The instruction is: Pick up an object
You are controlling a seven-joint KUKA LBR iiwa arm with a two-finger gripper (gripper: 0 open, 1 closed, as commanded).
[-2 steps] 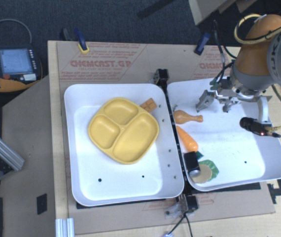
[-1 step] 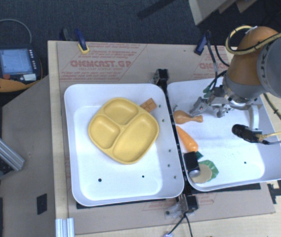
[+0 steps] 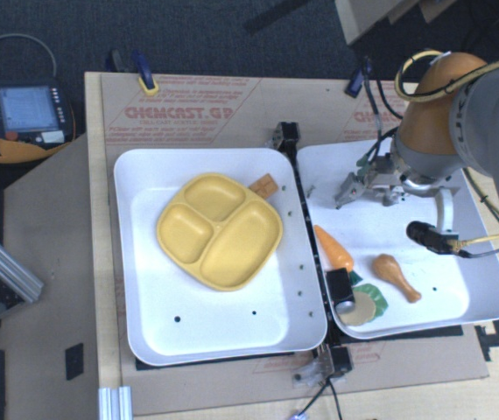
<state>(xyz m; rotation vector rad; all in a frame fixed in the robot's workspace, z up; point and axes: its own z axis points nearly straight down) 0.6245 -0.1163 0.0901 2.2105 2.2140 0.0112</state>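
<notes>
1. Plainly, the gripper (image 3: 347, 192) hangs over the upper part of the right bin (image 3: 486, 300), its two thin metal fingers spread apart with nothing between them; it holds no object.
2. The likely candidates lie lower in that bin: an orange carrot-shaped toy (image 3: 333, 247) against the left wall, a tan drumstick-shaped toy (image 3: 396, 276) near the middle, and a small cluster of a black block (image 3: 338, 285) with a green and beige piece (image 3: 368, 304) by the front corner.
3. What could go wrong, as I judge it: the carrot sits so close to the bin wall that one finger may land on the rim or the wall and push the toy aside instead of closing round it.
4. The drumstick looks smooth and tapered (rounded at one end, narrow at the other), so a pinch on the slope could squeeze it out sideways.
5. The clustered pieces touch one another; a descent there might catch two at once or neither.
6. In the left bin (image 3: 136, 234), a yellow divided plate (image 3: 220, 231) looks like glossy, rigid plastic with shallow curved compartments, and a small brown block (image 3: 263, 185) sits at its upper edge.
</notes>
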